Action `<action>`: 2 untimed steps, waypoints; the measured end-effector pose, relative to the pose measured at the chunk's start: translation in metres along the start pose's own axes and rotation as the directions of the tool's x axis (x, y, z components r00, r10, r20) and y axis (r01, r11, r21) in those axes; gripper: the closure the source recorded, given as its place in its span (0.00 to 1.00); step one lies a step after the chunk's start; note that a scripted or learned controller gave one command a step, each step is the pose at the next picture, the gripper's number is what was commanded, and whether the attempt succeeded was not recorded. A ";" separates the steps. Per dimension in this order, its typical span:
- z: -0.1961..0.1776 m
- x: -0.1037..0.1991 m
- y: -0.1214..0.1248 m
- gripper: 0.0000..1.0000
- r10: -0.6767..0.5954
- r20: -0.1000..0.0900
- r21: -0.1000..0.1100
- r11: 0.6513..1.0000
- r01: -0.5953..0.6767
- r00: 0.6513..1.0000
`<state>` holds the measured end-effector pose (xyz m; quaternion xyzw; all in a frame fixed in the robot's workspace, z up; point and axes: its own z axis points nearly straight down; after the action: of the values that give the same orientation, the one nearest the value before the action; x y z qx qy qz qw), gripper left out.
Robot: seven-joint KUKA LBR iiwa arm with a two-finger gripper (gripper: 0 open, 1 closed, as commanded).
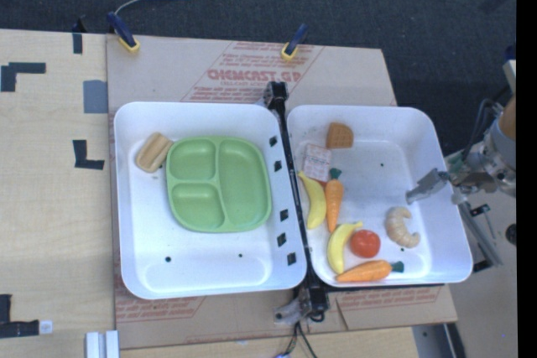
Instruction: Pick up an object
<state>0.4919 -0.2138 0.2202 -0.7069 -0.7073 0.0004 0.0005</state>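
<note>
The right bin (382,120) holds several toy foods: a brown bread piece (339,135), a small pale packet (315,160), two yellow bananas (314,199) (340,245), an upright carrot (334,201), a red tomato (364,243), a second carrot (367,271) lying along the front wall, and a pale croissant (403,227). My gripper (428,184) reaches in over the bin's right rim, above and just right of the croissant, with nothing visibly held.
The left bin (134,264) carries a green divided plate (219,184) and a tan biscuit (152,152) at its upper left. Black clips line the wall between the bins. Yellow clamps (294,44) pin the cardboard sheet at the back.
</note>
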 end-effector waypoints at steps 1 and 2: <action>0.132 0.014 0.008 0.00 -0.001 0.000 -0.003 1.000 0.001 1.000; 0.133 0.076 0.056 0.00 -0.002 0.002 -0.009 1.000 0.002 1.000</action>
<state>0.5479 -0.1378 0.0869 -0.7062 -0.7080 -0.0021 -0.0032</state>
